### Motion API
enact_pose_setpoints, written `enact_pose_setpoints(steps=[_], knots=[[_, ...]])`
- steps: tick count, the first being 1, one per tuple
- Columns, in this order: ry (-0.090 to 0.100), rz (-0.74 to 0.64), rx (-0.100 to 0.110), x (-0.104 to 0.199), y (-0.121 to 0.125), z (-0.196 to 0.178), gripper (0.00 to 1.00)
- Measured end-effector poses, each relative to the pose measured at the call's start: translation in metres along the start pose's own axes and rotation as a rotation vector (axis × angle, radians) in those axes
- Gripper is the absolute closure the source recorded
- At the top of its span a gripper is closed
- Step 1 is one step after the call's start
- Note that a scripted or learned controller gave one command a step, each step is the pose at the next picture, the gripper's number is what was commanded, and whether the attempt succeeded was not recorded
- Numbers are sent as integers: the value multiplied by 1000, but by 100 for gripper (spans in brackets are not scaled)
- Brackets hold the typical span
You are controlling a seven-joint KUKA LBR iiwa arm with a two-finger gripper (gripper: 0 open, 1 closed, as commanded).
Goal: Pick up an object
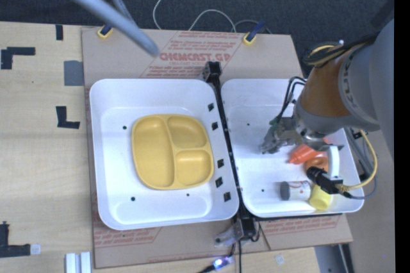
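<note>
Orange piece [301, 154]: nearest candidate. It lies in the right bin [256, 95], just beside the gripper [271, 142], on its picture-right and a shade toward the front rim. Part of it is tucked under the wrist. Long axis looks roughly left-right across the bin, but the outline is too small to be sure.

Gripper sits low over the bin floor with nothing seen in it. You cannot tell from this angle whether it stands apart or together.

My read for you: a short sideways shift toward the arm's side, then down, with the grip set across that long axis.

Next out: small pale item with a dark grey end [291, 189], near the front wall, lying left-right. Yellow lump [320, 200] is just beside it, toward the front corner.

Farthest: yellow divided plate [172, 151], over the divider in the left bin [106, 137], well apart from the gripper
</note>
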State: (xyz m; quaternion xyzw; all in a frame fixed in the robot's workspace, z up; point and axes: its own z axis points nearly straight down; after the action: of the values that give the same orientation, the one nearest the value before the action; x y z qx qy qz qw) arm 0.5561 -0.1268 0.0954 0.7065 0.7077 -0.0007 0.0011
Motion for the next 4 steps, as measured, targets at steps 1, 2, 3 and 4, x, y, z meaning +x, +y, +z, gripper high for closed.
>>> enact_pose_setpoints(steps=[1,2,3,4], knots=[[3,0,-1,6,1,-44,100],[2,-1,-2,16,2,-91,100],[2,0,-3,16,3,-141,100],[3,-4,1,73,1,-149,100]])
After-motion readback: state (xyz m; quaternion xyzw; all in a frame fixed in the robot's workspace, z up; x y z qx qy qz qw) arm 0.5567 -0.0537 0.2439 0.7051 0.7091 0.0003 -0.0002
